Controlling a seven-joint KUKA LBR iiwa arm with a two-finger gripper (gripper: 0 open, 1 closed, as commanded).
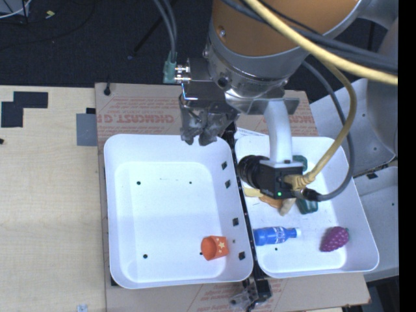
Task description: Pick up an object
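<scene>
The pale wooden bench [45,207] carries two white bins side by side. The left bin [162,200] holds one thing, an orange cup [214,247] with a small star on it, near the front right corner. The gripper [200,132] hangs over this bin's back right corner, beside the divider, well apart from the cup and with nothing seen in it; whether it is open or closed cannot be told. The right bin [305,255] holds a yellowish thing [276,204], partly hidden, with a teal piece [307,205] just beside it. In front of these lies a blue bottle [276,235] on its side, and near its right is a purple bunch of grapes [334,238].
</scene>
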